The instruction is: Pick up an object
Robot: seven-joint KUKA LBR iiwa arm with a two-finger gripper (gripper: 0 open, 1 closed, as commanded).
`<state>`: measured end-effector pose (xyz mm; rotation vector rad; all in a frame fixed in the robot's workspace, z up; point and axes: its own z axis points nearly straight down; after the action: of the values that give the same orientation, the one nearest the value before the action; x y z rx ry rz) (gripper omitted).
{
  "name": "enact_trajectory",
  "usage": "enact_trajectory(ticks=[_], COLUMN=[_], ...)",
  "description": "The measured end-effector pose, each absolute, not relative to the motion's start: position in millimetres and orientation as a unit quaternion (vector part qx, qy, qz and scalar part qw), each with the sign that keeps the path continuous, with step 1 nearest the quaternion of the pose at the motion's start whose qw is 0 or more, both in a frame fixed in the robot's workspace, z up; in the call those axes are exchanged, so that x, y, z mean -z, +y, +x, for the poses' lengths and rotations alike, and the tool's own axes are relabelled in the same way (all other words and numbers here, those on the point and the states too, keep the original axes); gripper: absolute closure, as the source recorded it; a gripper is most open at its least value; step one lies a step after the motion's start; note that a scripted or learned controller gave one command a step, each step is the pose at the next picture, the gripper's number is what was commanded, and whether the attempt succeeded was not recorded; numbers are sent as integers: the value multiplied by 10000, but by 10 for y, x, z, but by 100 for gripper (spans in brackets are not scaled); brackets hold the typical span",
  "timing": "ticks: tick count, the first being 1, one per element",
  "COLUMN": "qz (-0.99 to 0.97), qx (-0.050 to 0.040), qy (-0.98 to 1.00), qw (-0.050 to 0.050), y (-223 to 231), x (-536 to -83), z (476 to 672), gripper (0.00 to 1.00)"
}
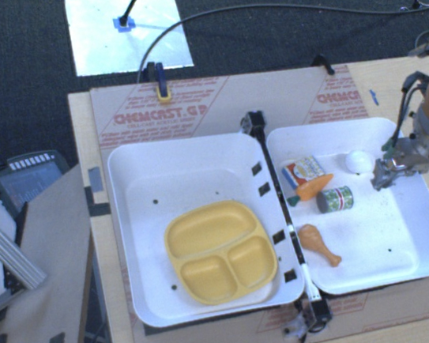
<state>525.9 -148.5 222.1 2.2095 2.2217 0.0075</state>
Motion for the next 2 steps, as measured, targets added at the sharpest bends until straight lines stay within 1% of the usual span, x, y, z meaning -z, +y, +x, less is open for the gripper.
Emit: enact_trajectory(ticks=[1, 2], qz=[7053, 7036], qx=[-15, -13], qy=[7089, 7106], qw=[27, 9], y=[-1487, -923], x=[-2584, -2471], z=[5275, 5494], gripper=[100, 100])
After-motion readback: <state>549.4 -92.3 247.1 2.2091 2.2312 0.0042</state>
